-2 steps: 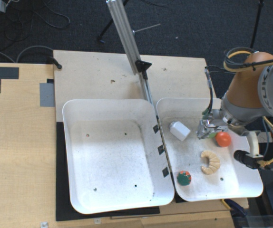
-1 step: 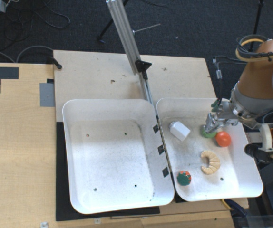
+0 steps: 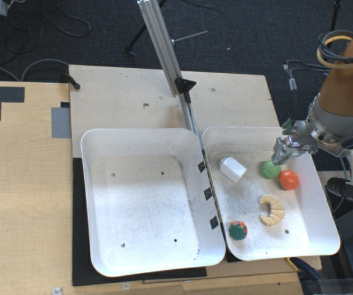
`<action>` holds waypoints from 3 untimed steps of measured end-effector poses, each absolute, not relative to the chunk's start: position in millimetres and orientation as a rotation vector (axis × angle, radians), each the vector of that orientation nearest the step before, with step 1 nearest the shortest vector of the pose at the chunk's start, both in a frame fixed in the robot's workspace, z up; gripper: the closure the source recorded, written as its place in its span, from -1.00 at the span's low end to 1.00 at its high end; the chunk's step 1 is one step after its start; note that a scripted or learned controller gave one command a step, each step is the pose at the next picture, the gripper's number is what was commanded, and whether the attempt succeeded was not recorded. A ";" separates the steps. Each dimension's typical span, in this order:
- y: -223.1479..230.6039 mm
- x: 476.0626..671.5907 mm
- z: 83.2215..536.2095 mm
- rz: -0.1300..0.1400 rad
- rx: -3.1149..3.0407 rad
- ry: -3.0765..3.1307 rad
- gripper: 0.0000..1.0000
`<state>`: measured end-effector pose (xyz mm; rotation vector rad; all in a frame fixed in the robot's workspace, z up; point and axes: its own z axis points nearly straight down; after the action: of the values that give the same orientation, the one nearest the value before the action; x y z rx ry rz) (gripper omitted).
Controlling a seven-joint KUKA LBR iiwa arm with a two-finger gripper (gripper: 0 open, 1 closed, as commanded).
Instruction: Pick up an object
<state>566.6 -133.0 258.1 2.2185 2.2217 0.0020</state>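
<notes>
The right bin [image 3: 324, 226] holds several small objects. A green ball [image 3: 270, 169] lies beside an orange-red ball [image 3: 288, 180] near the bin's right wall. A white block [image 3: 232, 168] lies to their left, a tan crescent-shaped piece [image 3: 273, 209] below them, and a green and red ball [image 3: 238, 230] near the front. My gripper [image 3: 280, 155] hangs just above the green ball's upper right side, reaching in from the right. Nothing shows between its fingers.
The left bin [image 3: 96, 165] stands beside the right one, with a divider and black clips [image 3: 208, 193] between them. A slanted metal bar [image 3: 164, 48] rises from the bench behind the bins.
</notes>
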 end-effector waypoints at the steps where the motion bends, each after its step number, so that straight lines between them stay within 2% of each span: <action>1: -89.9 564.4 247.3 -0.002 2.221 2.227 1.00; 3: -0.4 567.8 249.5 -0.002 2.219 2.229 1.00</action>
<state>567.8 -0.4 249.5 2.2195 2.2286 -0.0016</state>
